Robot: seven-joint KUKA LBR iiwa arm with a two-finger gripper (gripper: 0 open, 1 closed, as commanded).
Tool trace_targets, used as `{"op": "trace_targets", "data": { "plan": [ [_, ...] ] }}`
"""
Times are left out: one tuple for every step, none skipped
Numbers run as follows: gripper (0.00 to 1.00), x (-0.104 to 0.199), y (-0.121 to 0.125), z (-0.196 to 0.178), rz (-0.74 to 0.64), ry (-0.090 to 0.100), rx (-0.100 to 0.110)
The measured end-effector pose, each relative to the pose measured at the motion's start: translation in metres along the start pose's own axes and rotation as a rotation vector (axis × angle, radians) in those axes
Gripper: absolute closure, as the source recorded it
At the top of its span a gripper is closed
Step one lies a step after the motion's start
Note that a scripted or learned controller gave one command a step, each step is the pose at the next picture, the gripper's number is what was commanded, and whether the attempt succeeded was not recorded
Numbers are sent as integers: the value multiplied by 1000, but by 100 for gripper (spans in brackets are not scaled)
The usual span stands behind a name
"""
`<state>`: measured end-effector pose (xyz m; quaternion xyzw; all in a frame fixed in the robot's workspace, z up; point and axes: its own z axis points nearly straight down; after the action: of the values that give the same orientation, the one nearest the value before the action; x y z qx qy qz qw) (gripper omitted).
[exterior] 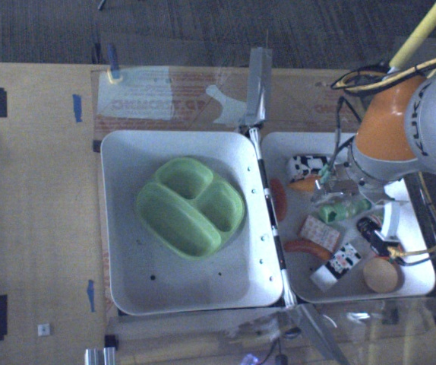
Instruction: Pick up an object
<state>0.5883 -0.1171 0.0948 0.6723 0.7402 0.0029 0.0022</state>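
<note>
- My arm (408,124) reaches in from the right, orange band uppermost, wrist bent down over the right bin (424,284).
- My gripper (338,192) sits low among the clutter there; I cannot tell how my jaws stand.
- Around it lie a black-and-white cow-patterned box (308,164), a second cow-patterned piece (342,260), a red sausage-like item (307,247), a brown egg-shaped object (381,274) and a small printed packet (321,232).
- The left bin (127,280) holds a green divided plate (191,206).
- Both bins rest on a wooden bench (36,226) marked with blue tape; dark carpet lies beyond.
- Faint lettering shows on a clear sheet (146,97) behind the left bin, unreadable.
</note>
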Motion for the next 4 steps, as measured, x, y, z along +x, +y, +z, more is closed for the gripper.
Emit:
{"op": "trace_targets", "data": {
  "plan": [
    [100,-11,7,8,-210,1,3],
    [100,58,47,-88,-77,0,7],
    [100,38,54,-87,-20,-2,8],
    [100,56,21,-125,141,-1,12]
  ]
}}
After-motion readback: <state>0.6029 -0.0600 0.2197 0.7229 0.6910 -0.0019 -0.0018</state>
